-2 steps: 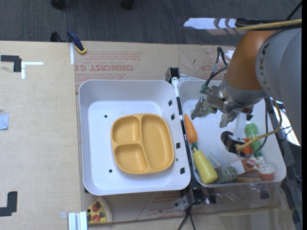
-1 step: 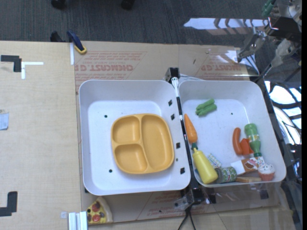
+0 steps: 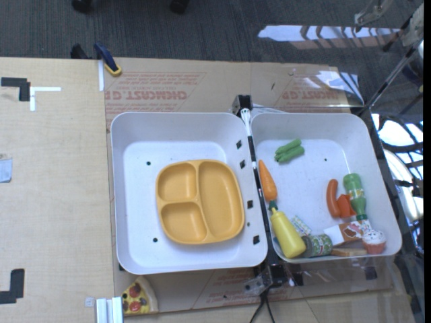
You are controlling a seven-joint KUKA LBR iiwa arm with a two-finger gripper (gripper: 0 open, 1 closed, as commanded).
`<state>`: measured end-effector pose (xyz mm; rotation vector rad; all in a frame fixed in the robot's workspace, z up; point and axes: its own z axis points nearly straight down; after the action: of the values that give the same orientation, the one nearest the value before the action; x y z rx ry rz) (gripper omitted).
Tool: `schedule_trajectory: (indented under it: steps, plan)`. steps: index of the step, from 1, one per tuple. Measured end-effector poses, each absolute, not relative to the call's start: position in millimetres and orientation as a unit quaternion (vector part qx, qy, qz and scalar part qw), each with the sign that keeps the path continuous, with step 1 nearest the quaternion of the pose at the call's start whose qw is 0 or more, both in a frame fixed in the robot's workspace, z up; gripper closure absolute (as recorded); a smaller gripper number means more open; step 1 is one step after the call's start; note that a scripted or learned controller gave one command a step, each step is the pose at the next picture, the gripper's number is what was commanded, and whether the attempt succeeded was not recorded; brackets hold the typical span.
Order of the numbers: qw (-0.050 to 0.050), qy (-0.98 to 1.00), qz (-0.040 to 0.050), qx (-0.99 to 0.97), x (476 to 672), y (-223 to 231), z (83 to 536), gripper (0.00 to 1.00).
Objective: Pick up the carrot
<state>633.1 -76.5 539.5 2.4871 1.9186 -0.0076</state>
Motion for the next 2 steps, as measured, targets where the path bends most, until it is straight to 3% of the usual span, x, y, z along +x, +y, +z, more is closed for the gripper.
schedule_trajectory:
  steps: [2]
  plan:
    - [0.000,0.562,-0.0021,0.827,660.2,19,539,0.00]
